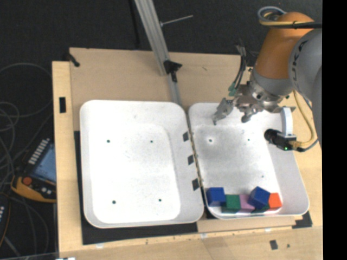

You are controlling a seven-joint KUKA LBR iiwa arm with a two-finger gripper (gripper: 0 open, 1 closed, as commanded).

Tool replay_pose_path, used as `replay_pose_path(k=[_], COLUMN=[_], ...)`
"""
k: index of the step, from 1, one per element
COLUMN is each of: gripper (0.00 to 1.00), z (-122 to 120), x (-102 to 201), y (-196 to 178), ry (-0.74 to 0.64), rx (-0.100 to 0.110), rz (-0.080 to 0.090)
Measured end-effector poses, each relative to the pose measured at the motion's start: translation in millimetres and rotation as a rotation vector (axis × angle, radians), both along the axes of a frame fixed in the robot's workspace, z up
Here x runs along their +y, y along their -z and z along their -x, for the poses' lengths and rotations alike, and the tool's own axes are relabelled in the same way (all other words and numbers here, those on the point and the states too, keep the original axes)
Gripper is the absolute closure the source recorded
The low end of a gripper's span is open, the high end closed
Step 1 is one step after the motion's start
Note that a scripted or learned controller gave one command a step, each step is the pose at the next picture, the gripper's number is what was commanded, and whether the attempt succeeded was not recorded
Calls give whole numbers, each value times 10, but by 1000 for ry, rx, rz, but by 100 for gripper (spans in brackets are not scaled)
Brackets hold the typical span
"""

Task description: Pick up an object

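The gripper (231, 115) is seen over the far end of the right bin (282, 161), its two fingers spread apart with nothing between them. The objects are bunched well below the gripper, at the near edge of that bin: a blue block (216, 195), a green block (232, 202) just beside it, a pale purple piece (246, 203), a second blue block (259, 196) tilted on the pile, and an orange block (275, 200) at the end. All are well apart from the gripper. The left bin (133, 161) is set to the gripper's left, touching the right bin along a seam with small dark clips. Both bins are carried by a tan wooden surface (119, 75). A grey metal rail (154, 37) is slanted up behind the gripper's left. The floor (32, 26) around is dark, with cables, and a handheld pendant (35, 172) with an orange edge is lying far left.
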State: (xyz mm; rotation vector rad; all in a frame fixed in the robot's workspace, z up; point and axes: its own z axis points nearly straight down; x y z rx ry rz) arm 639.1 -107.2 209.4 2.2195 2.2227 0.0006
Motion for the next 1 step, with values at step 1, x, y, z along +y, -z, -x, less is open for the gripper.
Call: replay_pose_path(k=[1], gripper=[0], z=[204], x=[-861], y=[-331], ry=[8], rx=[-3], rz=[6])
